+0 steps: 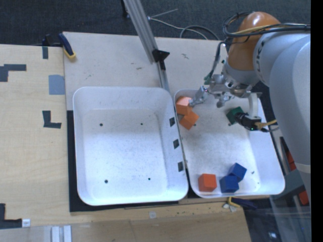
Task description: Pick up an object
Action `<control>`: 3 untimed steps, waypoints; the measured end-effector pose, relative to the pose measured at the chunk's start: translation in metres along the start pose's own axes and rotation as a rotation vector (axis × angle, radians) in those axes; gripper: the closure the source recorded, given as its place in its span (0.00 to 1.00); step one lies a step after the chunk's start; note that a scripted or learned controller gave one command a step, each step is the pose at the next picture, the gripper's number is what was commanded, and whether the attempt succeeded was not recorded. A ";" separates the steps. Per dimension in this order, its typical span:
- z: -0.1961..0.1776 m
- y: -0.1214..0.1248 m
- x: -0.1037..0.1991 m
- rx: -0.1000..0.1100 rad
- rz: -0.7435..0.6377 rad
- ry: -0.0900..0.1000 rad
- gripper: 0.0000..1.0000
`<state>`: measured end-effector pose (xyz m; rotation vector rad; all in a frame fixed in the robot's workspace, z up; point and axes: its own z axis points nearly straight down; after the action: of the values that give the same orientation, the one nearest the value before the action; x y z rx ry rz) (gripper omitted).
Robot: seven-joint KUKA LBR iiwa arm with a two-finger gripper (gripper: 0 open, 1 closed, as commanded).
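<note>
My gripper [210,100] hangs over the far end of the right bin [262,150], its two fingers spread open with nothing between them. Just left of its left finger [198,99] lies a light orange block [183,104], and a darker orange block [189,119] sits right below that, against the bin's left wall. A small green object [234,115] rests to the right of the gripper. At the near end of the bin are an orange cube [207,182] and two blue blocks [237,171] [228,184].
The left bin [81,150] stands beside the right one, with a shared divider wall [176,140] between them. A metal rail [144,24] slants down from the top toward the bins' far edge. The grey arm [282,84] covers the right side.
</note>
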<state>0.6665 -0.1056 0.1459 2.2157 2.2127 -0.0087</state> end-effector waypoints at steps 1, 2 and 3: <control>0.002 0.000 0.000 0.000 -0.001 -0.001 0.00; 0.002 0.000 -0.001 0.000 -0.001 -0.001 0.00; 0.002 0.000 0.000 -0.003 0.000 -0.001 0.00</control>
<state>0.6669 -0.1059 0.1435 2.2135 2.2112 -0.0070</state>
